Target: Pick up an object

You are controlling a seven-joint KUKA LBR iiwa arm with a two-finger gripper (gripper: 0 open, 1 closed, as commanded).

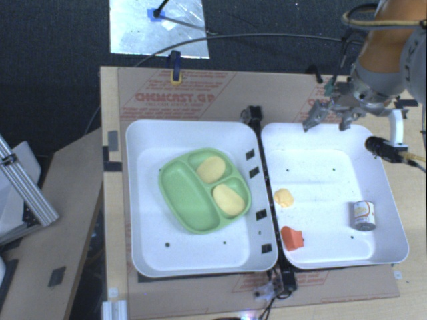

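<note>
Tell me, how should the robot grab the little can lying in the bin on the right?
The small can lies on its side in the right bin, with open floor around it. Best guess: the end effector comes straight down from above and pinches across the round body, mid-length, fingers on the curved sides. Gripping end to end looks harder, since the can is longer that way.

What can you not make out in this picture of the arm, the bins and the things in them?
- The tin in the right bin: its label is too small to read in the camera view.
- The arm: the right edge cuts it off.
- The red piece and the yellow lump: too small to tell what they are.
</note>
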